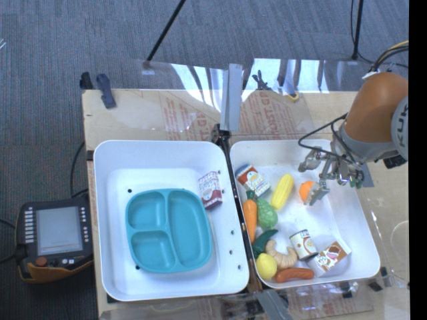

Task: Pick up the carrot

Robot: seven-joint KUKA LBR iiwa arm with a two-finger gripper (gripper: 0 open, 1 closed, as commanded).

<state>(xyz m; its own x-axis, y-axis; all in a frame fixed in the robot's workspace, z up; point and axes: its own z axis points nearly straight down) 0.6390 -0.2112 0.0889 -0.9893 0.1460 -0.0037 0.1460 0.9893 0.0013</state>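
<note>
Approach step: the jaws (319, 191), state unclear, hover beside an orange (305, 191); the carrot (249, 217) lies by the bin's (368, 242) left wall, so they must shift there.

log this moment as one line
hand over right bin by orange fruit | carrot lying at bin's left side, not held

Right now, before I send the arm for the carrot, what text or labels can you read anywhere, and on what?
Red print on the bench board: blurred, unreadable.
Small carton by the blue tray: label too small to read.
Carton, can and box in the right bin: labels unreadable.
Pendant screen: nothing legible.
</note>
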